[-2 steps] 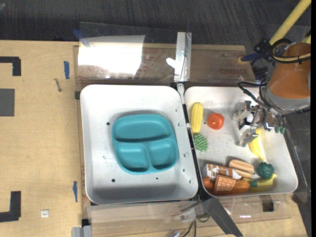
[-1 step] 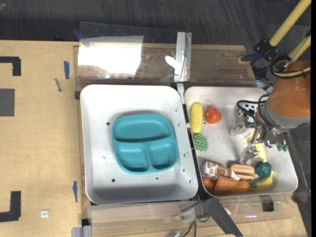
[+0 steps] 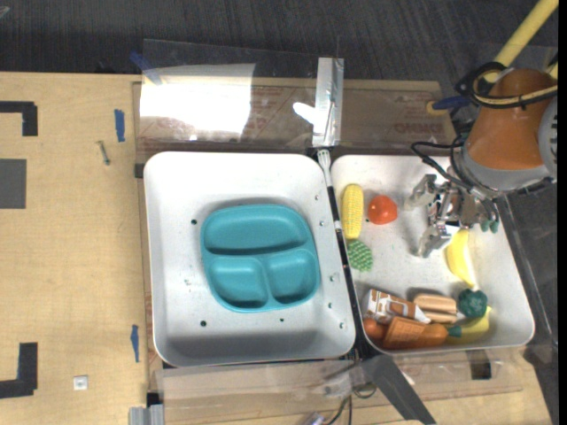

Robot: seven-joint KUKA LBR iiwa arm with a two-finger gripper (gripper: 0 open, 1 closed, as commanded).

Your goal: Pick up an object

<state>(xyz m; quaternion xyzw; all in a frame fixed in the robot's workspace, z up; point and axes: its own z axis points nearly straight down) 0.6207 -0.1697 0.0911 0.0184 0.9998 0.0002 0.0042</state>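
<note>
Yellow plastic banana, lying in the right white bin, sits just beside my tool, whose metal fingers stand apart over bare bin floor, clamped on nothing. Corn cob and orange ball lie to its left; a teal divided tray occupies the left bin.

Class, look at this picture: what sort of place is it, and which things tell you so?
Probably a robot-testing lab bench: a grey arm's claw hangs over a shallow white bin of plastic toy food, beside a teal divided plastic tray.
</note>
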